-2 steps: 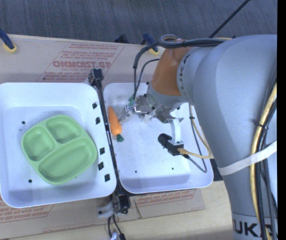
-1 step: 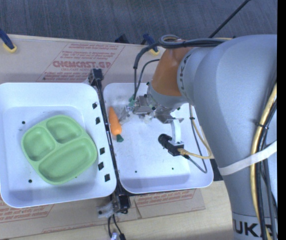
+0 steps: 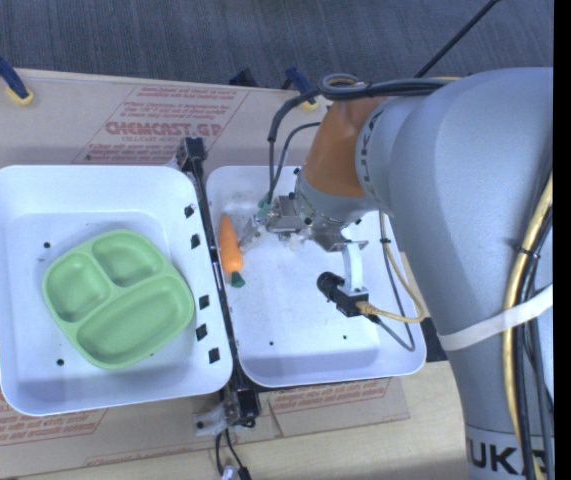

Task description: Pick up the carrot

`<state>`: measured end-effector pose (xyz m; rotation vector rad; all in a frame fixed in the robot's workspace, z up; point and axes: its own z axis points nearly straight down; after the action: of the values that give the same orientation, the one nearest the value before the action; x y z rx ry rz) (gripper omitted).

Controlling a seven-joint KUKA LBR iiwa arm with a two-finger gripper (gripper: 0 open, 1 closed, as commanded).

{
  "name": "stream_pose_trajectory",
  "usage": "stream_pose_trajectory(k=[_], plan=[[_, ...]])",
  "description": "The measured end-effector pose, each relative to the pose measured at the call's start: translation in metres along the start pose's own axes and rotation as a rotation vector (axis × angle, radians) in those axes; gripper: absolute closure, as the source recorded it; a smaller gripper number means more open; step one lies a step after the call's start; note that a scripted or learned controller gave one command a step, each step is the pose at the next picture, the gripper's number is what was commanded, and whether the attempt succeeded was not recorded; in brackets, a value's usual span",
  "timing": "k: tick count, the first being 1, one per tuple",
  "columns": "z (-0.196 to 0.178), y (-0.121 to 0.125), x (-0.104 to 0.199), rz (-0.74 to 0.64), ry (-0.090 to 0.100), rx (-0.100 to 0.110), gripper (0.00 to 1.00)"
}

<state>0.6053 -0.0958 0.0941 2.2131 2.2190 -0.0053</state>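
Observation:
An orange carrot (image 3: 230, 247) with a small green tip lies along the left wall of the right bin (image 3: 305, 353), pointing toward the front. My gripper (image 3: 273, 218) hangs low in the same bin, just to the right of the carrot's upper end, under the orange wrist band. The wrist hides the fingertips. The carrot rests on the bin floor, apart from the gripper.
A green divided plate (image 3: 117, 297) lies in the left bin (image 3: 25, 198). The bulky grey arm covers the right side of the right bin. A black cable connector (image 3: 340, 294) hangs over the bin's middle. Clamps sit along the divider between the bins.

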Motion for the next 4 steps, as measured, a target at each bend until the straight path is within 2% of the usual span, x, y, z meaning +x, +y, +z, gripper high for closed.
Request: stream_pose_trajectory(k=[1,2,3,4], plan=[[0.002,0.016,0.001,-0.002,0.004,0.006,0.0],[0.001,0.009,0.0,-0.002,0.003,0.004,0.0],[0.001,-0.014,0.001,-0.001,0.001,0.001,0.0],[0.0,-0.019,0.001,0.0,0.001,0.001,0.0]])
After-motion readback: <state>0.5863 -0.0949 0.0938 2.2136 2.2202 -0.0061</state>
